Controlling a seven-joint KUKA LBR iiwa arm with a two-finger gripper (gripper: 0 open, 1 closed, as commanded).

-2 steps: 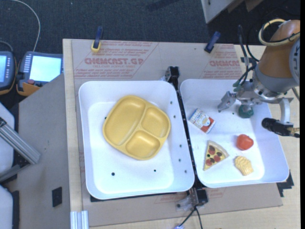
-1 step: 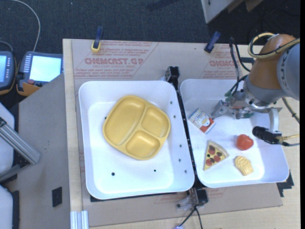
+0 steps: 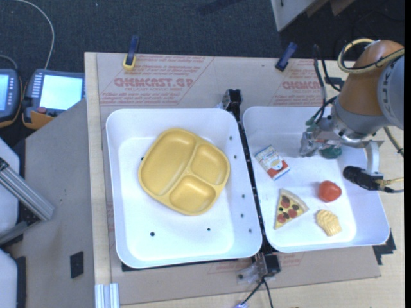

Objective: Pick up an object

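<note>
honestly can't tell if the gripper (image 3: 319, 144) is open or shut, it hangs low over the right bin (image 3: 376, 233) by a green object (image 3: 332, 151), so it could nudge it aside while the tomato (image 3: 329, 190) and pizza slice (image 3: 288, 208) sit nearer the front.

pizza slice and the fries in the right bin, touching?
Apart. The camera view shows a strip of white bin floor between the pizza slice and the fries.

right bin (image 3: 369, 236): centre open | carton (image 3: 271, 162), pizza (image 3: 289, 208), tomato (image 3: 329, 190), fries (image 3: 328, 222) ringing it
</note>
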